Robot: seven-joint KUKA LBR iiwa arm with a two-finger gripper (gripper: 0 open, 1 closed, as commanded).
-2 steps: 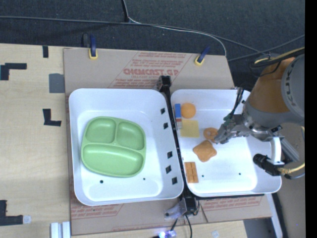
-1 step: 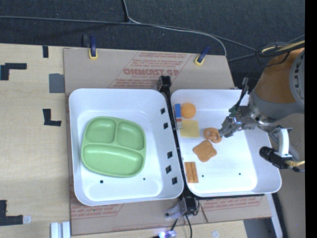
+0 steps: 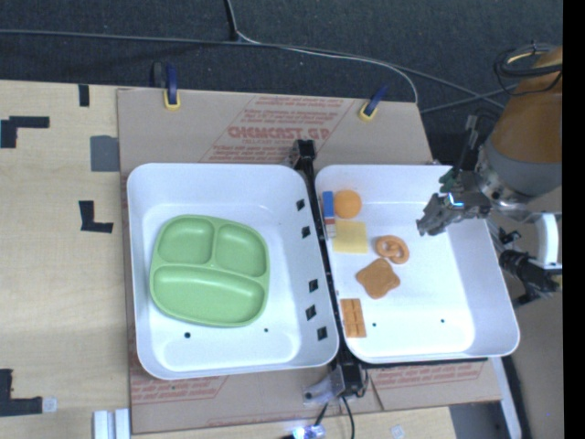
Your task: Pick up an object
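Reaching in from the right, the gripper (image 3: 437, 218) hovers over the right bin (image 3: 457, 327), at its far right part; you cannot tell from this slant whether the pincer is apart or together, and nothing shows in it.

Your candidates lie in a cluster at the left of that bin. Nearest the gripper is the pretzel (image 3: 391, 249), just beside the brown toast piece (image 3: 377, 278), which sits nearer to you. Both look like light, rigid toy food, so weight should not trouble you, but smooth plastic may slip. The pretzel's loops give edges to pinch across; it has no clear long axis. The toast looks slightly tilted, its longer side running left-near to right-far, so close across the shorter width.

Further left, the yellow block (image 3: 349, 238) lies flat and square-on, probably too low to grip easily. The orange ball (image 3: 347, 203), on the far side, may roll away from a closing pincer. The orange wafer (image 3: 352, 317) lies flat with its long axis running near to far, tight to the bin's left wall.

The left bin (image 3: 283, 190) holds a green divided plate (image 3: 210, 271).
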